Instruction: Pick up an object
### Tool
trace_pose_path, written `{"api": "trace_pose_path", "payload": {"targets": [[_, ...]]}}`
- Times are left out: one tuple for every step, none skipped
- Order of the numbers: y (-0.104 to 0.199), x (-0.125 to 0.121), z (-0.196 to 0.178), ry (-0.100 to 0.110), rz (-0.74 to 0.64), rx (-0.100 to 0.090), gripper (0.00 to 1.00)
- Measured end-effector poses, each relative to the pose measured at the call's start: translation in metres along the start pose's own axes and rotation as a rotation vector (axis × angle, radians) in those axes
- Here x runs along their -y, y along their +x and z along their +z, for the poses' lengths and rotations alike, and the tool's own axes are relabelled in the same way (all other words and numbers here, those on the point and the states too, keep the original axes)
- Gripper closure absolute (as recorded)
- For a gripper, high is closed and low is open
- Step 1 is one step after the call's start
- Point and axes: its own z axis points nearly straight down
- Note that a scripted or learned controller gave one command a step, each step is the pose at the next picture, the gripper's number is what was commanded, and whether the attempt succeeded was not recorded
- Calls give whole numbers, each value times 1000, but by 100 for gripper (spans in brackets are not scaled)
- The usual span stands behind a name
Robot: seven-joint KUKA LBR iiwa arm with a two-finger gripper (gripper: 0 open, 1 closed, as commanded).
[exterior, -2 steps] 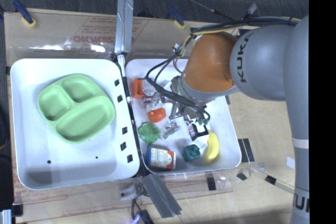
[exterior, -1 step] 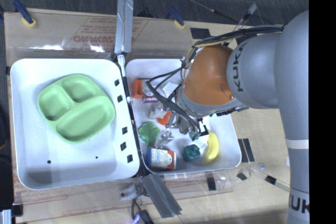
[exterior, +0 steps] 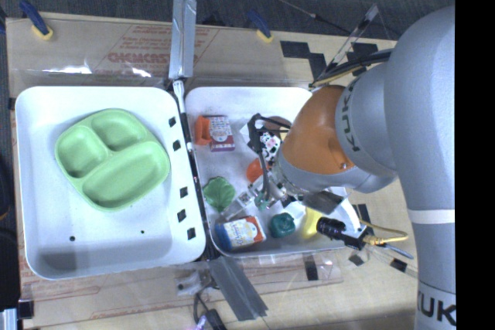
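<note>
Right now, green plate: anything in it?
Empty. All three compartments of the green plate show bare green, nothing lying in them.

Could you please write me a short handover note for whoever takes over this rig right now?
Gripper: low in the right bin, amid the clutter; no object can be seen held.
Things: the right bin holds an orange box, a green lump, a food pouch, a teal round item and a few more. The left bin holds a green divided plate.
Done: no visible lift yet.
Left: grasp one object and raise it clear of the bin.
</note>
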Motion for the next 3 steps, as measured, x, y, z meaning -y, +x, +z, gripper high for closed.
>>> {"api": "trace_pose_path", "payload": {"targets": [[0, -2, -10, 0, -8, -1, 100], [-10, -41, -201, -9, 106, 9, 100], [25, -137, -185, 1, 142, 1, 100]]}}
